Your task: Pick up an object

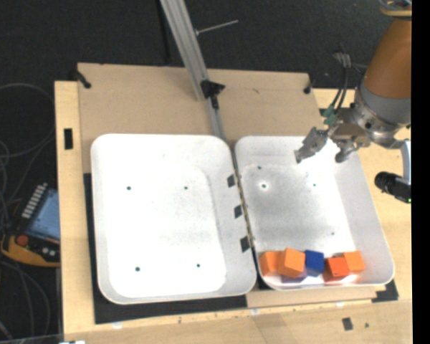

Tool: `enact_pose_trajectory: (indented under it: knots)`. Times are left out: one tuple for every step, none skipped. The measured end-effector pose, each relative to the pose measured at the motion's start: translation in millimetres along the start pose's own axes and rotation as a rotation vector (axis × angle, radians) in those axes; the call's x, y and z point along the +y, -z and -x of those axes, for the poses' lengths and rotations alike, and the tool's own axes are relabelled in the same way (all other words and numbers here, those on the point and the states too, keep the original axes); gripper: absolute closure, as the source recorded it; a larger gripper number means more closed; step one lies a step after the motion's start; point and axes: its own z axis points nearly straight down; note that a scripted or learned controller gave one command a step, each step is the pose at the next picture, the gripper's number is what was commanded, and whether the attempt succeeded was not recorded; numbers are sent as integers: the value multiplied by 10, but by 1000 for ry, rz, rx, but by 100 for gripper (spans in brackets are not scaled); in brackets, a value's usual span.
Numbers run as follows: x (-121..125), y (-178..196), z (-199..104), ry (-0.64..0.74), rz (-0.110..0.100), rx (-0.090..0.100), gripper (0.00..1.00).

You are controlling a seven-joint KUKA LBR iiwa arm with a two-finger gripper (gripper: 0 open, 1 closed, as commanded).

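Starting at the far left, a handheld controller (pixel 37 224) with an orange edge lies on the dark floor among loose cables (pixel 7 142), just off the bench (pixel 165 99). Moving in, the left bin (pixel 107 278) sits on the wooden board, its white floor bare apart from a few small dark dots. A grey metal rail (pixel 188 41) slants down from the top and ends near the seam where the two bins meet, and small black clips (pixel 238 211) run down that seam. Now the right bin (pixel 365 213): its floor is scuffed grey in the middle, and all the blocks are crowded along its near wall. There is an orange block (pixel 270 262) at the left of the row, another orange block (pixel 294 261) touching it, a blue block (pixel 314 261) just beside that, then two more orange blocks (pixel 345 264) at the right end. Up at the far right corner of this bin hangs the gripper (pixel 321 149), well apart from the blocks, its two dark fingers spread wide with nothing between them. The arm (pixel 387 70) rises behind it, orange band above the grey wrist.
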Motion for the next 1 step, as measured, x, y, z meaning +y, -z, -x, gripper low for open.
enact_pose_trajectory:
  knots:
    - [148,-974,-468,6,-9,2,0]
